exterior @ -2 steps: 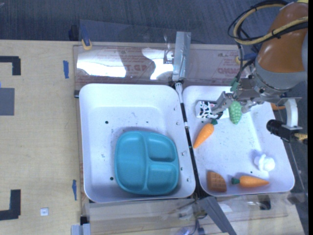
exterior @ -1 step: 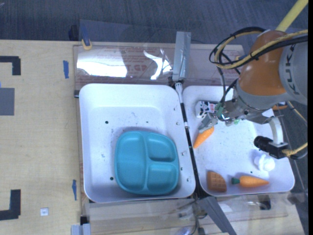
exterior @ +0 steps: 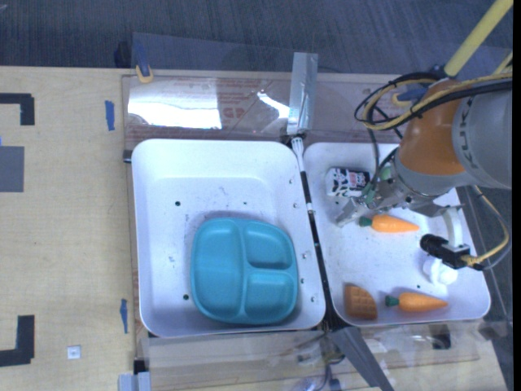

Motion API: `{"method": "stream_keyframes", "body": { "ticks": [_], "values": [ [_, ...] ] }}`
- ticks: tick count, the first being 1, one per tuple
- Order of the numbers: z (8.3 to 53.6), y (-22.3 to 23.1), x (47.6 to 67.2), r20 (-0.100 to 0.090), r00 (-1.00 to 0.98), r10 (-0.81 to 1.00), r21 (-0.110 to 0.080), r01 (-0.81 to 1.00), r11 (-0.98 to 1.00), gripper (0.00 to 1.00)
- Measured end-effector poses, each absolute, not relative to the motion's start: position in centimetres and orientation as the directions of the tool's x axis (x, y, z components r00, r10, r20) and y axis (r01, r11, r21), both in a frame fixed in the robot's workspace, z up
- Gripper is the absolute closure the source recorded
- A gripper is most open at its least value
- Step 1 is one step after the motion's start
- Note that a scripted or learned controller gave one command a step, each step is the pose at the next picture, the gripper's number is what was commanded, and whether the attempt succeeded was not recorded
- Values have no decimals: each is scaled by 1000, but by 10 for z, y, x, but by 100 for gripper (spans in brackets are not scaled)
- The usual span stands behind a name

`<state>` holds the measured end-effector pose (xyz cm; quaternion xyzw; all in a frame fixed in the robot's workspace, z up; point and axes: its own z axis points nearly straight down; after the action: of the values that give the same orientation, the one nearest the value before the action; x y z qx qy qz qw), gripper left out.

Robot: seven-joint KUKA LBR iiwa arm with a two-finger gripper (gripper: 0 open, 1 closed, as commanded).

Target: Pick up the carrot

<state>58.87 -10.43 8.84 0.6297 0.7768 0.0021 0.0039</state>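
Two orange carrots lie in the right bin (exterior: 476, 304). One carrot (exterior: 396, 225) rests near the bin's middle, green end pointing left. The other carrot (exterior: 419, 302) lies near the front edge, also green end to the left. My gripper (exterior: 363, 210) hangs low over the upper middle of this bin, its tip right beside the green end of the middle carrot. The view does not show whether it touches or holds that carrot.
A black-and-white patterned toy (exterior: 348, 181) lies just behind the gripper. A brown bread-like piece (exterior: 360, 300) sits at the front, left of the near carrot. The left bin (exterior: 163, 169) holds a teal divided plate (exterior: 244, 271).
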Motion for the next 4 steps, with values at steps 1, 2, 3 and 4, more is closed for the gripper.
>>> {"method": "stream_keyframes", "body": {
  "ticks": [1,2,3,4],
  "values": [
    [122,-180,554,-5,-179,984,3,984,179,0],
    [87,-175,625,-2,-98,995,5,995,98,0],
    [86,-180,569,0,8,1000,1,1000,-8,0],
    [86,-142,602,-1,-66,998,6,998,66,0]
  ]
}}
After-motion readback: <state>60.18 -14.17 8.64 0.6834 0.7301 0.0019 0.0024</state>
